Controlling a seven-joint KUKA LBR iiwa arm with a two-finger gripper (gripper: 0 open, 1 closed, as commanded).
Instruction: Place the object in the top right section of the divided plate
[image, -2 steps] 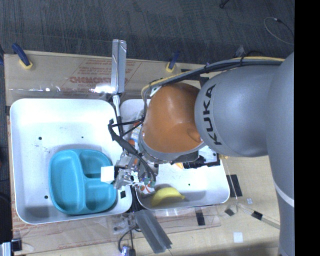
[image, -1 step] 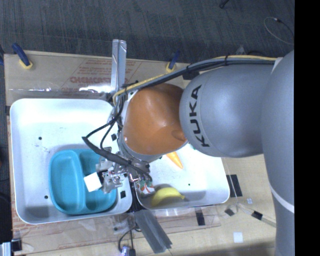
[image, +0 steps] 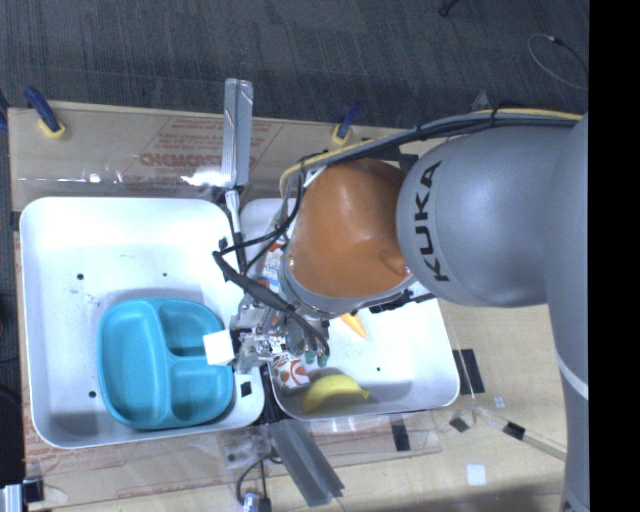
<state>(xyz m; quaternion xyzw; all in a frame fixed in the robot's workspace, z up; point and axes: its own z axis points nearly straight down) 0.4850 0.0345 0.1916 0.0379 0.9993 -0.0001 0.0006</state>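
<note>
Left bin (image: 60, 260): holds the blue divided plate (image: 165, 362), lying flat toward the near side of the bin. Three sections visible, one long one along its left, two smaller ones on its right. A small white block (image: 218, 348) sits at the plate's right edge, at the rim beside the upper of the two smaller sections and about level with the ridge between them. I cannot tell whether it rests on the plate or is carried just above it.

Divider between the bins: my gripper (image: 262, 345) sits here, low over the inner wall of the right bin (image: 425, 350), just beside the white block. From this angle, with cables and the wrist above it, I cannot tell how it is set, nor whether anything is in it.

Right bin: my arm comes in from the right, grey body (image: 490, 215) bent over the bin, orange band (image: 345, 235) directly above the wrist and covering most of the bin's middle. Wrist points down and slightly left, toward the divider.

Beneath the wrist, near the front wall of the right bin: a yellow banana-like piece (image: 330, 390), an orange-and-white patterned item (image: 290, 372) touching it on the left, and a small orange wedge (image: 353, 324) just behind.
</note>
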